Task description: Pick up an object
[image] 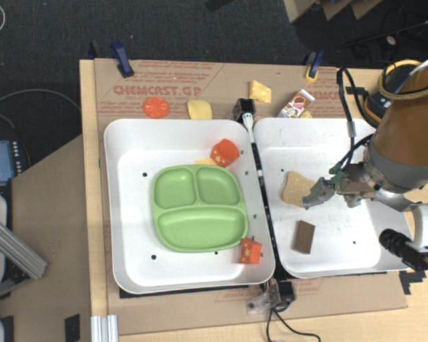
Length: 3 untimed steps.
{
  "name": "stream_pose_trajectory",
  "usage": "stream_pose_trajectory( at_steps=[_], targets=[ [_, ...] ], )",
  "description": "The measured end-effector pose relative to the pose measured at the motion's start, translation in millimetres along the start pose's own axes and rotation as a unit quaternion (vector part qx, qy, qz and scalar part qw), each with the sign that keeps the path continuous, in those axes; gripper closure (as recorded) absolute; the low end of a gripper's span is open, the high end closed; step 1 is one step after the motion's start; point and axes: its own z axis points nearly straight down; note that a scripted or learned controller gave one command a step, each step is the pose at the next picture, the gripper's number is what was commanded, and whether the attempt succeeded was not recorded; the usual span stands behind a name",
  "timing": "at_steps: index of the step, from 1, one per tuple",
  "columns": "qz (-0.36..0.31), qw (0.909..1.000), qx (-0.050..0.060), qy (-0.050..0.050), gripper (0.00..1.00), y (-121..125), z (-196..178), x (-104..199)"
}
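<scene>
My gripper (319, 192) hangs low over the right bin (342, 262), reaching in from the right. Its tip sits at the right edge of a tan bread-like slice (294, 188); whether it touches the slice is unclear. A brown rectangular block (304, 236) lies flat just below and apart from the gripper. In the left bin (125, 191) a green divided plate (198, 209) takes up the middle. A red-orange toy (225, 152) rests at the plate's upper right edge, and a small orange piece (250, 251) sits by its lower right corner.
On the cardboard behind the bins lie an orange round piece (155, 107), a yellow piece (199, 110), a black item (244, 110), a yellow wedge (260, 90) and a small carton (296, 105). Blue clamps (121, 58) hold the board's far edge.
</scene>
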Motion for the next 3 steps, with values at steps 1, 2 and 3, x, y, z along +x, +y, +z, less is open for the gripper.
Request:
stream_pose_trajectory(
  at_steps=[1, 2, 3],
  targets=[
    [0.001, 1.0000, 0.006, 0.001, 0.00, -3, 138, -19],
    [0.001, 1.0000, 0.000, 0.000, 1.00, -1, 121, -19],
    [-0.006, 0.9999, -0.008, 0.000, 1.00, 104, 35, 57]
  ],
)
